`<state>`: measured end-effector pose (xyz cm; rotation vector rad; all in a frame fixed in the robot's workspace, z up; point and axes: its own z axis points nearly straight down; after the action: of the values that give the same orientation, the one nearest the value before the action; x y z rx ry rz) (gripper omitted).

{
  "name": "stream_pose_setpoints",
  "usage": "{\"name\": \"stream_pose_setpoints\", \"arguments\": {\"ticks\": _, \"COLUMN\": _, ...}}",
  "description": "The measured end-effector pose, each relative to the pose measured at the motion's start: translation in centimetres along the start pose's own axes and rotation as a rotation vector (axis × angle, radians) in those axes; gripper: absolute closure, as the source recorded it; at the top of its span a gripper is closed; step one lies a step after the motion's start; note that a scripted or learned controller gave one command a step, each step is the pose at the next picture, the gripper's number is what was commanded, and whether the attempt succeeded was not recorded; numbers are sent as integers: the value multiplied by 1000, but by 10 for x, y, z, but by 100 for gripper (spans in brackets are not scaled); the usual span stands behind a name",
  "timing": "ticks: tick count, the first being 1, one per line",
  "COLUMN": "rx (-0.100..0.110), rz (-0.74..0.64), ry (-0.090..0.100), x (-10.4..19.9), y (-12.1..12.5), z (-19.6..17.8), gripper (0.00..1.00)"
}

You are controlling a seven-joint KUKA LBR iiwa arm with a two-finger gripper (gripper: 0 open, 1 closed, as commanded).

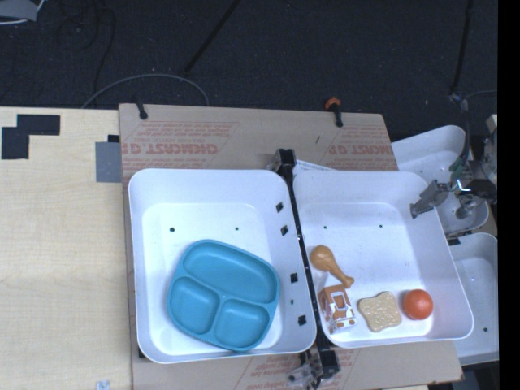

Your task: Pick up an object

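The right bin (pixel 382 210) holds a toy chicken drumstick (pixel 330 263), a small orange-and-white toy (pixel 337 308), a slice of toast (pixel 380 311) and a red-orange tomato (pixel 418 304), all along its near side. A blue divided plate (pixel 223 294) lies in the left bin (pixel 162 218). My gripper (pixel 443 192) hangs at the right bin's far right rim, well away from the toys, with a grey finger pointing left. Nothing shows between its fingers.
A black divider (pixel 294 242) runs between the two bins. Cardboard (pixel 244 140) lies under them, with a light wooden bench (pixel 57 258) to the left. White moulded parts (pixel 479 266) sit beyond the right bin's edge.
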<state>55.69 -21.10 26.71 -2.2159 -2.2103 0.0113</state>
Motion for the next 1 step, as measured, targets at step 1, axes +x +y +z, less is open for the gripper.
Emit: {"name": "stream_pose_setpoints", "arguments": {"ticks": 1, "rx": -11, "rz": -2, "ry": -2, "x": 0, "y": 2, "z": -6, "gripper": 0}}
